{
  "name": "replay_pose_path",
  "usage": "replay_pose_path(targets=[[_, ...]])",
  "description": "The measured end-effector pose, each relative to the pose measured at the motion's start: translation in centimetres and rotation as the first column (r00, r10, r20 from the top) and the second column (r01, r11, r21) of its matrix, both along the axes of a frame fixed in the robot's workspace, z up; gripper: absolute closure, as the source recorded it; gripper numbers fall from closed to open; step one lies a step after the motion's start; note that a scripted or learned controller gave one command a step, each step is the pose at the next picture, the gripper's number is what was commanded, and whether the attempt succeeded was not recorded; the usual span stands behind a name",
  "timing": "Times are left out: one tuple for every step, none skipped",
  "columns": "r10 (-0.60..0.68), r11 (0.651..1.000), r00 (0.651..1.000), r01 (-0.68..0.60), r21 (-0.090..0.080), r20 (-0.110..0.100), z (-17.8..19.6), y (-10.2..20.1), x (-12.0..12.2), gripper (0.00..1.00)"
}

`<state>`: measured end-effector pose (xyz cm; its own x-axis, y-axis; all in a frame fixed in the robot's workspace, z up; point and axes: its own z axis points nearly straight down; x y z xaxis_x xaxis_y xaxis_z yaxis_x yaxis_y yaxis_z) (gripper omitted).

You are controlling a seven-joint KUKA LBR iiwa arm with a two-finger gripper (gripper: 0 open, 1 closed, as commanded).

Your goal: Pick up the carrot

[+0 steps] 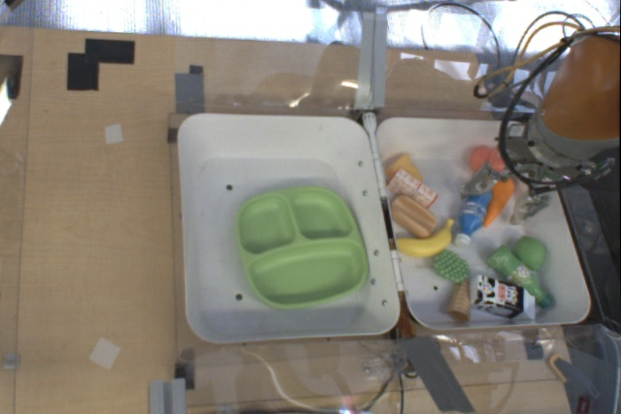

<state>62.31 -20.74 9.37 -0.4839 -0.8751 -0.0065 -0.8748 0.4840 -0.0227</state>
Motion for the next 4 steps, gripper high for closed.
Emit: replay_pose_path(targets=[[-0.008,1.0,1.0,0.008,0.002,-0.003,-0.13,0.05,-0.36,0.0],[0.075,0.997,0.997,-0.075,-0.001,-0.002,-0.09,0.07,0.62,0.0],[0.061,0.998,0.998,-0.061,0.002,-0.003,-0.21,0.04,0.39,0.0],[0.065,0.998,0.998,-0.065,0.001,-0.003,-0.18,0.04,0.52,0.0]])
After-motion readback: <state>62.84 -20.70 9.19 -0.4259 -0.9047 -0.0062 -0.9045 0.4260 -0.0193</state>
